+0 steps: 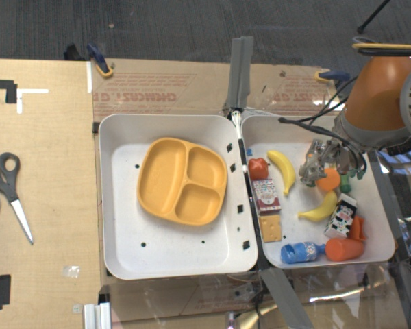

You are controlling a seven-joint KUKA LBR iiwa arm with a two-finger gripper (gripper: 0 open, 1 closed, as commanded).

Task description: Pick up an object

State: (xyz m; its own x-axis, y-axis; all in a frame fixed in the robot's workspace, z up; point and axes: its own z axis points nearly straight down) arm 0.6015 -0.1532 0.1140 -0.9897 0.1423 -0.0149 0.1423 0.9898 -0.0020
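The gripper is down in the right bin, hard up against a small orange object, which sits near the bin's right wall just on the near side of the tool. Whether that piece is actually grasped or merely touched, I cannot tell from this slanted view. Tight quarters here: one banana lies toward the divider, long axis running far-to-near, and a second banana curls just beyond the orange piece. A cow-print carton crowds the near side. The left bin carries a yellow divided plate.
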